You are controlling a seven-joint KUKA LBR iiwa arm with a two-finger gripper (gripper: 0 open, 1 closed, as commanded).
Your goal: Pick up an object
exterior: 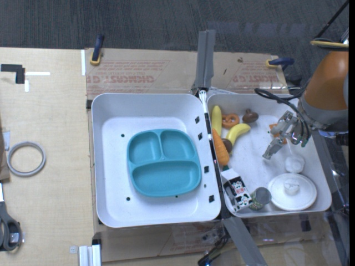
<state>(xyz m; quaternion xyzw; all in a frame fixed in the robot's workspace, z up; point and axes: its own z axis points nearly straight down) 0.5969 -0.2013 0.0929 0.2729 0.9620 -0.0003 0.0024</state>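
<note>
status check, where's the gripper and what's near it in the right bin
Two-finger gripper hovering over right white bin, holding nothing. Yellow banana and orange carrot lie to its left. Round white lid just below it.

I see my gripper (275, 147) hovering over the right bin (320, 165), beside the white lidded bowl (292, 191). A blue divided plate (164, 162) sits in the left bin (105, 148).
</note>
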